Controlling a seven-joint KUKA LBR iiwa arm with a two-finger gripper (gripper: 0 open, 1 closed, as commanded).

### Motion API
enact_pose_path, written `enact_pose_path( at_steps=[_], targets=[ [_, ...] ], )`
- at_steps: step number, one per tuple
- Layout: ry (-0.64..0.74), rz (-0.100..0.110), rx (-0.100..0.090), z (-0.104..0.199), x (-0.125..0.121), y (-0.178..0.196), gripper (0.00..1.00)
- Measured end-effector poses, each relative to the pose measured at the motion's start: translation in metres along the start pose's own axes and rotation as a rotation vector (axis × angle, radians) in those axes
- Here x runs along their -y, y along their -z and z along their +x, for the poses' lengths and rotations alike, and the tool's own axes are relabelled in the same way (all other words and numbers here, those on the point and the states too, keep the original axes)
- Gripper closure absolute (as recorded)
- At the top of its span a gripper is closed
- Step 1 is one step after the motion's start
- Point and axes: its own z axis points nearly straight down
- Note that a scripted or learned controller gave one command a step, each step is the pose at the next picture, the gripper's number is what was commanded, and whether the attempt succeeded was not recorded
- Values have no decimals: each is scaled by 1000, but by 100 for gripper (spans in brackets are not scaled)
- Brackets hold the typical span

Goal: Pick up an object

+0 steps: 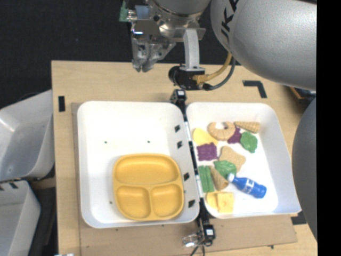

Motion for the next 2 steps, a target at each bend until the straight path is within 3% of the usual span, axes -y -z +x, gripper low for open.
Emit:
enact_pose_path(
  at_steps=[2],
  targets=[
    [9,-2,2,-1,-1,21,100]
  ],
)
